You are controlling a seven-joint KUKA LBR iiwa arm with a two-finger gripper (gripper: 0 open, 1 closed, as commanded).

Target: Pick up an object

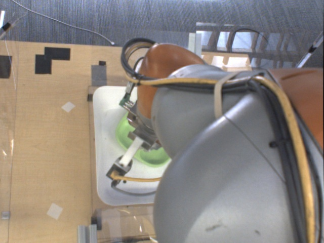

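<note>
A bright green round thing [123, 130], like a shallow bowl or lid, lies in the white bin [104, 135]. The arm covers much of it, so I see just its left rim and a strip of its near edge. My gripper [139, 134] hangs directly over the green thing, low inside the bin. The grey arm body and orange wrist band [162, 65] hide whatever is at its tip.
The grey arm fills the right and lower part of the view, hiding the second bin. Bare wooden bench [45, 151] with black marker patches [50, 58] lies left of the bin. The bin's left wall and near rim are close to the gripper.
</note>
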